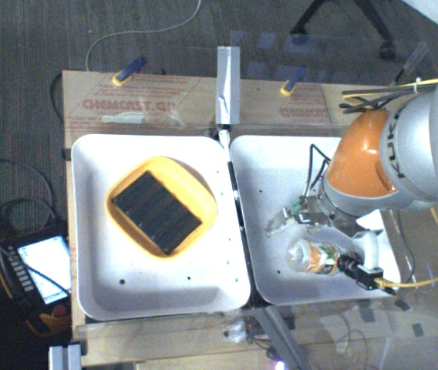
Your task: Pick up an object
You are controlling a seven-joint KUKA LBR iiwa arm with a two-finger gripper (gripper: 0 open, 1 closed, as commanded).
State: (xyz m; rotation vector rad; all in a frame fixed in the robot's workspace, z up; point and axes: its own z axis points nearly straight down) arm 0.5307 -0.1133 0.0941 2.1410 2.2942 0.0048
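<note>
In the right bin (269,168) a clear plastic bottle with an orange label (314,256) lies on its side near the front wall. My gripper (300,209) hangs low over the middle of this bin, just above and behind the bottle, under the orange wrist band (362,160). A small pale thing (278,218) shows at the gripper's left tip; what it is cannot be made out. Whether the gripper touches the bottle is unclear. In the left bin (96,268) sits a yellow dish (197,182) with a black ridged pad (157,211) in it.
A metal post (227,83) stands behind the seam between the bins. Two blue-and-yellow clamps (129,70) (294,79) grip the cardboard backing. A tablet (45,262) and cables lie on the floor at the left. A yellow cable (412,284) runs along the right bin's front corner.
</note>
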